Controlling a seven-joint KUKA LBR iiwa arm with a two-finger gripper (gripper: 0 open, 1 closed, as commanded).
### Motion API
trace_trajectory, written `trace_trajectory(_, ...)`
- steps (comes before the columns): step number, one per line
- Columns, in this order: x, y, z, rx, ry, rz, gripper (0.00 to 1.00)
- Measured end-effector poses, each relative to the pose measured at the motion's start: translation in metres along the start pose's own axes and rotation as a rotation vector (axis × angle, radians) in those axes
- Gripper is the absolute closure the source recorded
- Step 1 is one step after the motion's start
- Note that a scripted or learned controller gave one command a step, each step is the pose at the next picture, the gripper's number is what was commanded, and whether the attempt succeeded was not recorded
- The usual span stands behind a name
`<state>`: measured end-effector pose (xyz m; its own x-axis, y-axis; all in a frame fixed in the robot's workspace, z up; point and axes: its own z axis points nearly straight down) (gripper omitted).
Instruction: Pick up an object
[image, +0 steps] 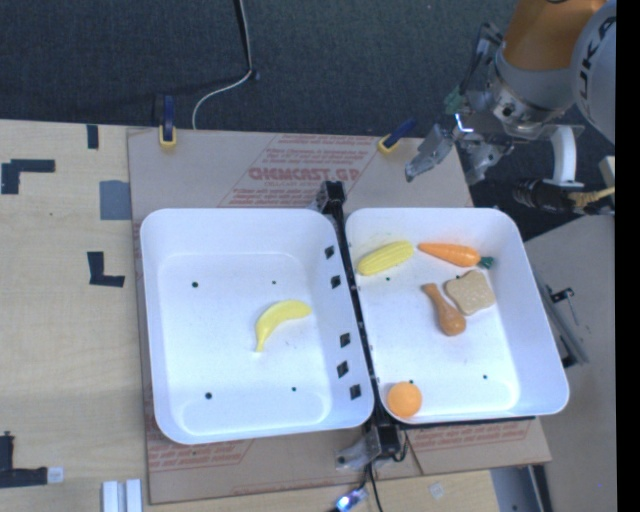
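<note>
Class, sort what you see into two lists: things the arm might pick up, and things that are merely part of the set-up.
Candidates for picking:
banana
corn
carrot
drumstick
bread
orange

Just set-up:
left bin
right bin
cardboard sheet
white cable
yellow clamp

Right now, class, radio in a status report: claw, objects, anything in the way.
Claw raised beyond the right bin, holding nothing. Corn, carrot, bread, drumstick, orange inside it. Banana in left bin. Nothing blocking.

Bench (60, 330) with two white bins (170, 390)
</note>
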<state>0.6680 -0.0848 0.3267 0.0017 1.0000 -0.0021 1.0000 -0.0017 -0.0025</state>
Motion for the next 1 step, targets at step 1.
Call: trace_trajectory(1, -0.0522, -0.0001, 0.0318, 0.001, 0.000, 0.000, 0.00)
